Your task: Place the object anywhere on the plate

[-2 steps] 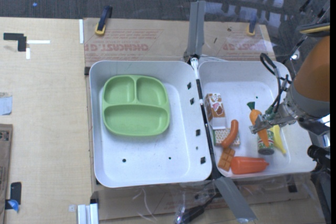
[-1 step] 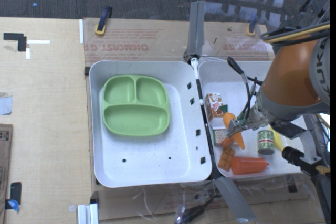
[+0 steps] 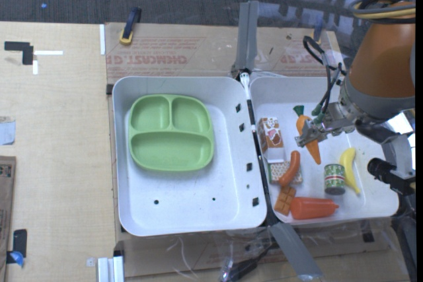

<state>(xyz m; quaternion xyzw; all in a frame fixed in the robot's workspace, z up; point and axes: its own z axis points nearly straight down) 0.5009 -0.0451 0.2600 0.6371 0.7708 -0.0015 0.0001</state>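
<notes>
Gripper (image 3: 309,137) low in right bin (image 3: 377,92), fingers pinched on toy carrot (image 3: 308,139). Arm enters from right, orange band above wrist, wrist tilted toward bin centre. Carrot long axis runs near-vertical in view, green top toward far wall, orange tip toward near wall. Same bin: small carton (image 3: 270,134), hot dog (image 3: 289,168), chocolate piece (image 3: 285,199), large orange carrot (image 3: 314,208) lying crosswise, green can (image 3: 335,179), banana (image 3: 350,170) just beside can. Left bin (image 3: 132,208) holds green divided plate (image 3: 172,132), three compartments.
</notes>
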